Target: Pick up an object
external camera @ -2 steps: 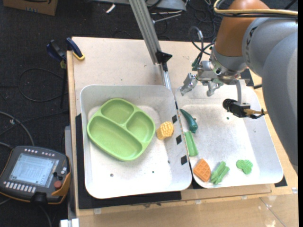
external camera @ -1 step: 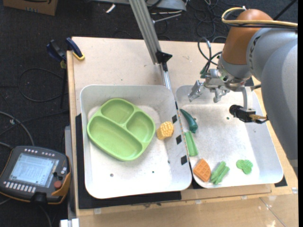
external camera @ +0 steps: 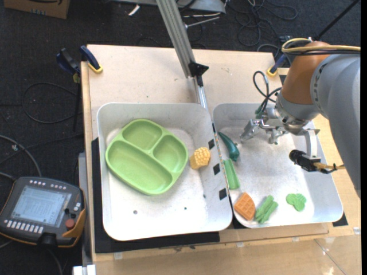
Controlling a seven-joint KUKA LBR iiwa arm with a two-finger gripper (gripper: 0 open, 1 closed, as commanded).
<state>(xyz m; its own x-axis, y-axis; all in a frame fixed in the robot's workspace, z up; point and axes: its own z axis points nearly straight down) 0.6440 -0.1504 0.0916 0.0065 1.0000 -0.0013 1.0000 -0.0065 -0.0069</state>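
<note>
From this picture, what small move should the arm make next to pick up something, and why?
Probably a short move toward the dark green vegetable, then down. The tool hangs over the upper part of the right bin with nothing visible in it, and that vegetable lies closest, near the bin's left wall. The orange piece and small green toys lie farther away.

The tray [external camera: 146, 156] and corn [external camera: 199, 158] lie in the left bin [external camera: 114, 211]. The waffle [external camera: 245, 205] and leaf [external camera: 296, 201] lie low in the right bin [external camera: 327, 208].
</note>
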